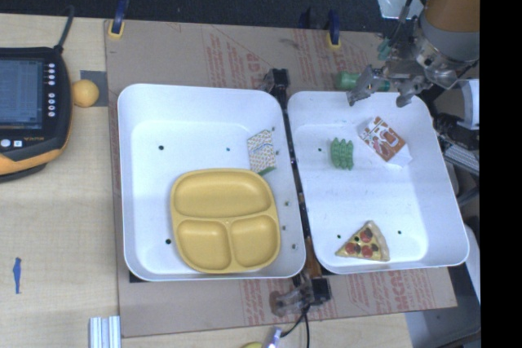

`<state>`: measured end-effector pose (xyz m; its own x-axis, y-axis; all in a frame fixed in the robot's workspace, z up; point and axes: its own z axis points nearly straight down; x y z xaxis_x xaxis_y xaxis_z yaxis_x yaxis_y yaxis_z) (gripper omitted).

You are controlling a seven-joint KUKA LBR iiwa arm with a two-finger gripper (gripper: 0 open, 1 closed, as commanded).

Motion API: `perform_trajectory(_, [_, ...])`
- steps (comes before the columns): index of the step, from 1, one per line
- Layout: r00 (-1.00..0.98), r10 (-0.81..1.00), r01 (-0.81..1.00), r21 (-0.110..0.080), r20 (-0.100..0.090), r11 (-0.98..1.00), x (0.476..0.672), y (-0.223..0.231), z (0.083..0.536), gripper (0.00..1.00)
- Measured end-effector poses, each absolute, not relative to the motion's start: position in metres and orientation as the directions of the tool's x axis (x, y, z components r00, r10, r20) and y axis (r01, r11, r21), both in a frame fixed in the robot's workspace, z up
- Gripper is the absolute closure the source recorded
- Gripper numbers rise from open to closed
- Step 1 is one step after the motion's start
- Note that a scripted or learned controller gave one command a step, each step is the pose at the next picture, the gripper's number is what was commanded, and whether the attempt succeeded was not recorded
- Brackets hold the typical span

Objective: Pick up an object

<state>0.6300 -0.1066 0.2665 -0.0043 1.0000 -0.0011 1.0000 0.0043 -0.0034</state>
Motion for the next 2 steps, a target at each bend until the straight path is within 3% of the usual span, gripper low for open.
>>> perform_trajectory(1, [-0.004, 1.0, 1.0, -0.008, -0.001, 0.004, 0.62, -0.111, 0.141, 0.0])
perform_trajectory(2, [-0.005, 1.0, 1.0, -0.005, -0.001, 0.005, 0.623, -0.105, 0.091, 0.0])
